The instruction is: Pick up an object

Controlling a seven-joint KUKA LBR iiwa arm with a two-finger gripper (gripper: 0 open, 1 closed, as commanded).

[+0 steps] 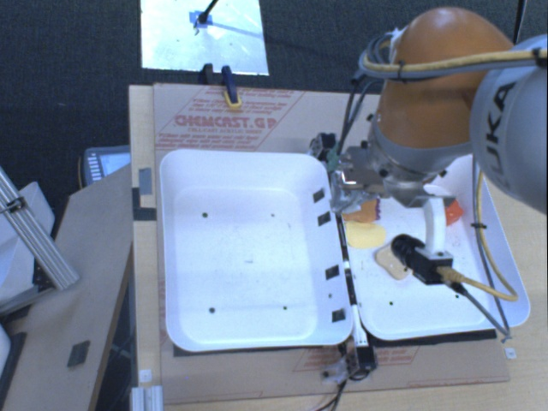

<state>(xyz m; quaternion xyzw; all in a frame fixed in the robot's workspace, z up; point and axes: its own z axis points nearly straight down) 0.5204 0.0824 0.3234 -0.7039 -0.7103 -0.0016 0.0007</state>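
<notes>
Overhead slanted view of the bench. The arm (445,101) reaches in from the right and hangs low over the right bin (479,311), its orange band covering much of that bin's far half. The gripper (349,193) sits near the bin's left wall, beside the divider between the bins; whether it stands wide or narrow cannot be told, and nothing can be seen held in it. The candidate objects lie just beside it — a yellow piece (366,236), an orange piece (365,211) partly under the wrist, a tan piece (392,266) and a red-orange piece (453,211). All look small, flat and light, probably soft or rubbery; judged so, they would slide rather than tip. A grip across the yellow piece's narrow width seems soundest. The left bin (248,247) lies alongside.
</notes>
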